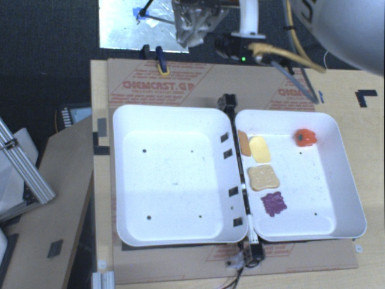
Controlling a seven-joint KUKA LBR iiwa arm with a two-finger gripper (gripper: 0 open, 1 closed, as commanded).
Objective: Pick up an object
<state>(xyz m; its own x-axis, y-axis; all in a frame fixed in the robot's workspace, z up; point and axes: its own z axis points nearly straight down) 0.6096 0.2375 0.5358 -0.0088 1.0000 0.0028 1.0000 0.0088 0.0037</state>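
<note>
White bins: two, left bin [126, 161] and right bin [337, 179], side by side.
Loose items, all in the right bin: five.
- Red-orange rounded piece [305, 137]: one.
- Pale yellow oval piece [260, 149]: one.
- Orange-brown piece [243, 142], just beside the yellow one: one.
- Tan square slice [263, 177]: one.
- Purple cluster [274, 203]: one.

Right bin [343, 161] — red tomato [305, 137], toast [263, 177], purple grapes [274, 203] (toys)

I read "CHEMCAST" in red on the board [157, 84] behind the bins, and "UK" on the arm [313, 2].
</note>
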